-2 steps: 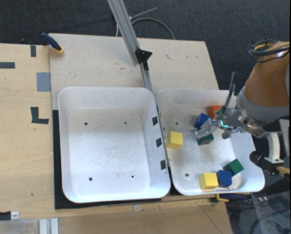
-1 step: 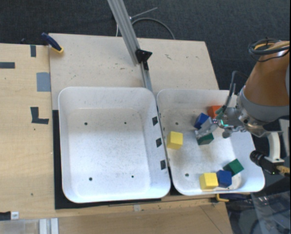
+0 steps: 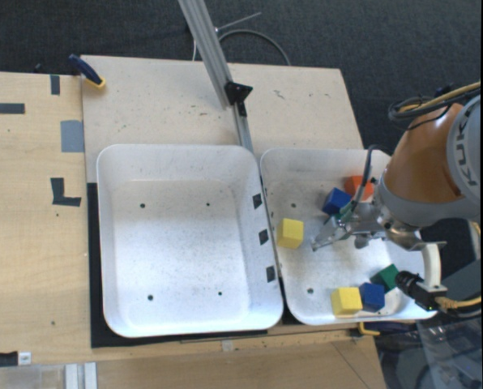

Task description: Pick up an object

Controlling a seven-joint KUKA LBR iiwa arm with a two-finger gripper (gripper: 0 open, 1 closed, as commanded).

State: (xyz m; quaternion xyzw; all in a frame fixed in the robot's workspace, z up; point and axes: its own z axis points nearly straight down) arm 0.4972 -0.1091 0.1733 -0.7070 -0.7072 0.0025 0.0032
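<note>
Gripper [image 3: 326, 237] low in right bin [image 3: 306, 298], fingers spread, nothing between them; yellow cube [image 3: 291, 232] just beside its tips, blue cube [image 3: 336, 201] near; pick not yet made; closing and lifting remain.

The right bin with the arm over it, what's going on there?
The arm reaches into the right bin, its end effector low among the blocks. It sits between a yellow block and a blue block, with an orange block just behind. Another yellow block, a blue one and a green one lie near the front edge. Nothing looks lifted yet.
</note>
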